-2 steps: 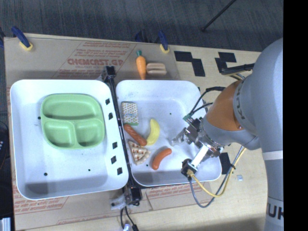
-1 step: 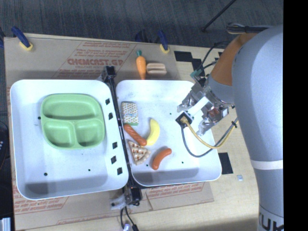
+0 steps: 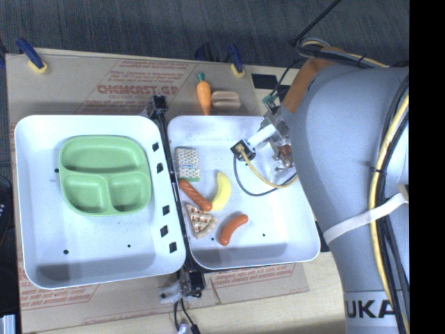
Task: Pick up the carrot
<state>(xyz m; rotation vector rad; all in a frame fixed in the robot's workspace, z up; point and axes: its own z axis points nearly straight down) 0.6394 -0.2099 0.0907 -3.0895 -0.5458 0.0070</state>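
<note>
At twelve o'clock beyond the right bin (image 3: 299,245) lay the carrot (image 3: 203,95); tool (image 3: 279,153) at three o'clock, state indiscernible.

Orange carrot (image 3: 203,96) (green top) lies on cardboard behind right bin.

Smooth, faintly glossy white plastic in both bins (image 3: 42,256), matt green plastic in the divided tray (image 3: 104,172). Glossy moulded plastic on the carrot (image 3: 203,94), banana (image 3: 221,191) and sausage (image 3: 232,229). Matt printed cardboard (image 3: 104,82) beneath; satin grey casing on the arm (image 3: 354,138).
</note>
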